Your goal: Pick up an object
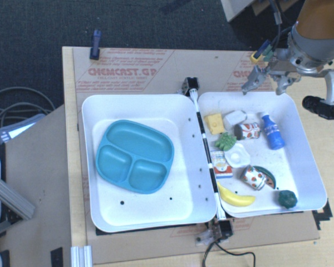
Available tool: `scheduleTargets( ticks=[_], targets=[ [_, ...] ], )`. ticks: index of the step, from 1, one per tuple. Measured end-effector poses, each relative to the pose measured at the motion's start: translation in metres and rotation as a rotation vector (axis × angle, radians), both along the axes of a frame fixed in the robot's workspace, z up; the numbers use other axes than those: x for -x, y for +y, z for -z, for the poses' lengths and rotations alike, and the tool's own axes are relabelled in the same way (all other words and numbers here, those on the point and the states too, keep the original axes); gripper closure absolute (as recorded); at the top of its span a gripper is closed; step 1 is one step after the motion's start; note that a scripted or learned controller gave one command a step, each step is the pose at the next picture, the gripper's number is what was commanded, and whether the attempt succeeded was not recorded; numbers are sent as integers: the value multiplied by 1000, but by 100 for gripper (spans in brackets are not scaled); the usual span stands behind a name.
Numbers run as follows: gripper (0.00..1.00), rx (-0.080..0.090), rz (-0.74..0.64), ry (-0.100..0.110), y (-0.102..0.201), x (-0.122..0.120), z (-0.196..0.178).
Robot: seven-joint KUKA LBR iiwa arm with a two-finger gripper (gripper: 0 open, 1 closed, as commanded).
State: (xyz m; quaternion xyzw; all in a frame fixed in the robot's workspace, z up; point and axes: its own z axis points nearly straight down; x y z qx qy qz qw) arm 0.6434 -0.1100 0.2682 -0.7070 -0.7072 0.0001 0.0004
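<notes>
My gripper (265, 87) hangs over the far rim of the right bin (310, 166), its two fingers spread open with nothing between them. Below it in that bin lie a blue bottle (272, 131), a red and white can (249, 130), a white lump (234, 117) and a yellow block (214, 123). Further forward are a green broccoli piece (226, 141), a white cup (237, 155), a small printed carton (222, 166), a spotted mug (254, 178), a banana (236, 197) and a dark green ball (288, 199).
The left bin (100, 204) holds a blue divided plate (134, 156). A black clip (190, 84) sits where the two bins meet at the back. A blue clamp (95, 44) stands at the board's far left corner. Cables lie off the bench to the left.
</notes>
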Motion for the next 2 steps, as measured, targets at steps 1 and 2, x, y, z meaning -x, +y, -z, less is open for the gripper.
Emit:
scheduleTargets(
  ticks=[1,2],
  targets=[
    [0,0,1,1,16,38,107],
    [0,6,-1,-20,-3,34,161]
  ],
)
